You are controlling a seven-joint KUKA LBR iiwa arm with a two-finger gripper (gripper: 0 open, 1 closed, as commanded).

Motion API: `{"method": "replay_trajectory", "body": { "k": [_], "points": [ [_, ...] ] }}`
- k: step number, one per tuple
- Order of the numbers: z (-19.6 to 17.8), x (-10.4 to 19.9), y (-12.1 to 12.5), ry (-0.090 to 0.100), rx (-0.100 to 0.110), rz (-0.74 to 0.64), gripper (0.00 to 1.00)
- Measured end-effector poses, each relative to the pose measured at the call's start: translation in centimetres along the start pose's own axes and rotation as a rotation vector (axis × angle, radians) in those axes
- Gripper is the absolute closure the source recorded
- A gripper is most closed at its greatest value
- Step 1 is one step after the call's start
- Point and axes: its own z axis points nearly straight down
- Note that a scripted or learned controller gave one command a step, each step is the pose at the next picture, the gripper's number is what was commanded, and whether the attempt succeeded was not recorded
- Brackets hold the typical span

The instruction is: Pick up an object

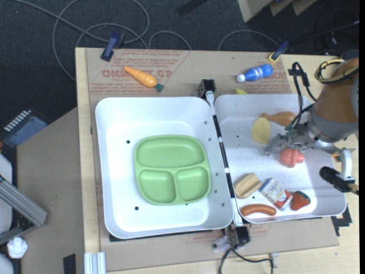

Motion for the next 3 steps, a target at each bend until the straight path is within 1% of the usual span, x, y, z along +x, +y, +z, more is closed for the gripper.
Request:
{"method": "replay_trajectory", "body": {
  "k": [1, 2, 3],
  "points": [
    [0.0, 3.3, -3.8, 0.0, 0.001, 0.0, 0.0],
    [-1.0, 3.3, -3.8, 0.0, -0.002, 0.001, 1.0],
    [-5.8, 7.9, 0.5, 0.0, -0.004, -0.002, 1.0]
  ]
}}
